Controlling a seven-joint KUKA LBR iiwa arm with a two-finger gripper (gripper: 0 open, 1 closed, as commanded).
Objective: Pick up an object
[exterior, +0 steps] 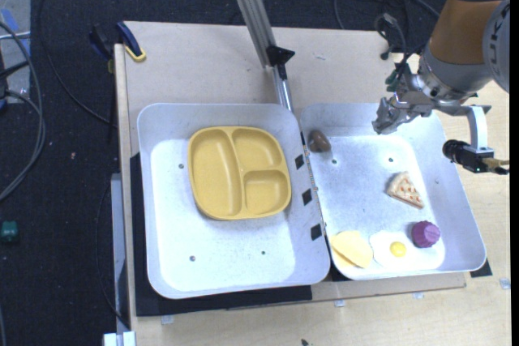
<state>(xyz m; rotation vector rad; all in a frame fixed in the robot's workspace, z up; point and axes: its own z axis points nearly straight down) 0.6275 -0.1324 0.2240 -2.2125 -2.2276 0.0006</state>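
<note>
The right bin [357,174] holds a pizza slice [405,190], a purple toy [425,234], a fried egg [395,247], a yellow piece [352,248] and a brown lump [319,142] near its far left corner. My gripper [388,118] hangs over the far right part of this bin, above and behind the pizza slice. Nothing shows between its fingers.
The left bin [162,255] carries a yellow divided plate [239,172]. A slanted metal pole [251,0] rises behind the bins. Black clips [306,178] sit along the seam between the two bins.
</note>
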